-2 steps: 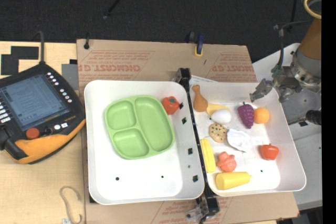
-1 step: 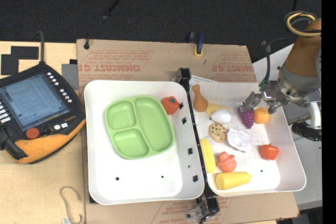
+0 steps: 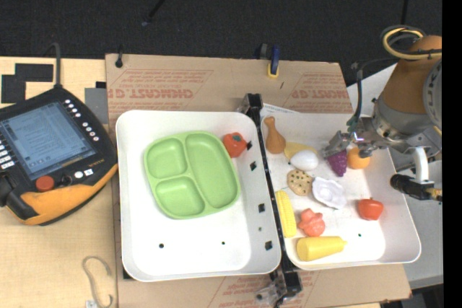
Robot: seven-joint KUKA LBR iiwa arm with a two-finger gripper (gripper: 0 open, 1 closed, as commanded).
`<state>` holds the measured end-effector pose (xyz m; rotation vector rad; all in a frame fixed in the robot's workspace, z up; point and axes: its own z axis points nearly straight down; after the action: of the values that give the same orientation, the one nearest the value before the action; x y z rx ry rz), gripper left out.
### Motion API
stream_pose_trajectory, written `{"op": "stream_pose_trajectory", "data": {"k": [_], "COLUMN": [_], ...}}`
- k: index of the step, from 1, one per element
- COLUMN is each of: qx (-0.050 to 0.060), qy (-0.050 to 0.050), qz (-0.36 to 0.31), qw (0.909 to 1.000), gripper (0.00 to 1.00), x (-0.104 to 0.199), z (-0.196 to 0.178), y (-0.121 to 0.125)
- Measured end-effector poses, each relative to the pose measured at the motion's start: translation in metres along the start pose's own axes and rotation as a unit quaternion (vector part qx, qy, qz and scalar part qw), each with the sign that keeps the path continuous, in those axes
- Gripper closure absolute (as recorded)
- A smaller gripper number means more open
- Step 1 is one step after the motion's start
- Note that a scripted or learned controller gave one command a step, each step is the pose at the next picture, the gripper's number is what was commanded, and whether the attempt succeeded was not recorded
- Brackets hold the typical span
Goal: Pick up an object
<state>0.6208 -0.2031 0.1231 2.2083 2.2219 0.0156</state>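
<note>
Clutter sits almost all in the right bin [image 3: 404,245], so the arm [image 3: 411,94], reaching in from the right, has its targets close at hand. The left bin [image 3: 137,227] carries a green divided tray [image 3: 192,174] with a red tomato-like toy [image 3: 234,144] just off its upper right corner, near the divider between the bins.

The right bin holds a brown drumstick-like piece [image 3: 273,135], a white egg [image 3: 304,159], a cookie [image 3: 299,182], a crumpled white item [image 3: 328,192], a corn cob [image 3: 285,213], a pink piece [image 3: 312,222], a yellow wedge [image 3: 320,247] and a red pepper-like toy [image 3: 370,208], all spread out rather than stacked; likely meant to give separate grasp options.

The gripper [image 3: 351,141] sits low at the bin's upper right area. A purple grape bunch [image 3: 337,159] lies just below-left of it, and an orange piece [image 3: 359,159] right under it; both look touching or nearly touching the tool. Probable target is one of these two, can't say which. Whether anything sits between the fingers, or how wide the gripper is, cannot be told at this resolution. A teach pendant [image 3: 50,148] rests on the bench at far left, well apart from the work.
</note>
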Motion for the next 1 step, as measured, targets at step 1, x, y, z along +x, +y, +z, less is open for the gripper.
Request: {"op": "stream_pose_trajectory", "data": {"k": [1], "qx": [0.001], "qy": [0.0], "qz": [0.0], "qw": [1.0], "gripper": [0.0], "x": [0.0007], "z": [0.0046], "y": [-0.0004]}}
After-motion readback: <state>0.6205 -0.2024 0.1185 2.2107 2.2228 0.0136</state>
